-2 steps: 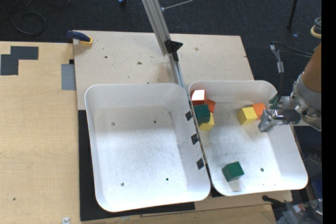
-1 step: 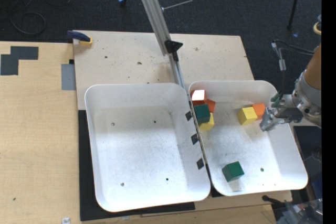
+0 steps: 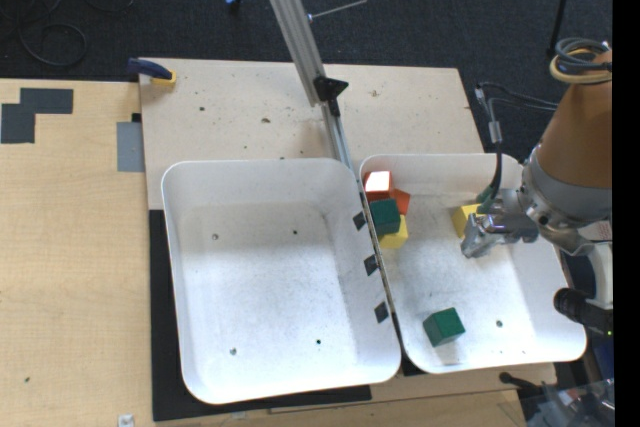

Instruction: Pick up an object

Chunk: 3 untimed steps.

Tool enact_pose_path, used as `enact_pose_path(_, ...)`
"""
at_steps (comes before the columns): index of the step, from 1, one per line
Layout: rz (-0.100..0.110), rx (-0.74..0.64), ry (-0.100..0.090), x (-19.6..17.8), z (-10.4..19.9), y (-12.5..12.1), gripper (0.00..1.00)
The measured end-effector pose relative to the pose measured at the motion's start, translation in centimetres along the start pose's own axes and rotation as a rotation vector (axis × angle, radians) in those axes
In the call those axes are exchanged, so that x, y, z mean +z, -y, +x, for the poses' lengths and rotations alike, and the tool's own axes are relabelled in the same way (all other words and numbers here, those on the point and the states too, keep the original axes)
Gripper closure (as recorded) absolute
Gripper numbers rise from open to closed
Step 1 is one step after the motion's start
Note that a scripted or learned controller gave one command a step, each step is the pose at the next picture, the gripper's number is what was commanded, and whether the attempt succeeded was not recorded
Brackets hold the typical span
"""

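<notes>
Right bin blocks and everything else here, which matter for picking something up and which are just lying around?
Job:
gripper
yellow block beside it
green block
stacked blocks by the divider
right bin

Lying about:
left bin
metal pole
blue clamp

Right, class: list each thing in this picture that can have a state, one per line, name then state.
gripper: low in the right bin, beside the yellow block
yellow block: on the bin floor, partly hidden by the gripper
lone green cube: free, resting near the front
cluster of blocks: piled against the left wall
right bin: holds all blocks
left bin: upright
</notes>
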State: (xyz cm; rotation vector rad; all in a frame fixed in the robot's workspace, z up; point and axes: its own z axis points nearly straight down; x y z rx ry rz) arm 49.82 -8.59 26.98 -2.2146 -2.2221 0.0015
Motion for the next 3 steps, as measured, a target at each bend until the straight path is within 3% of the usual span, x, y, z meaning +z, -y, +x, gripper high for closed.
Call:
enact_pose_path(2,0.0,-0.002,0.001,0.4,10.9,-1.3,1.0)
enact_pose_path(3,0.003,0.001,0.001,1.8,14.9,-1.5,1.0)
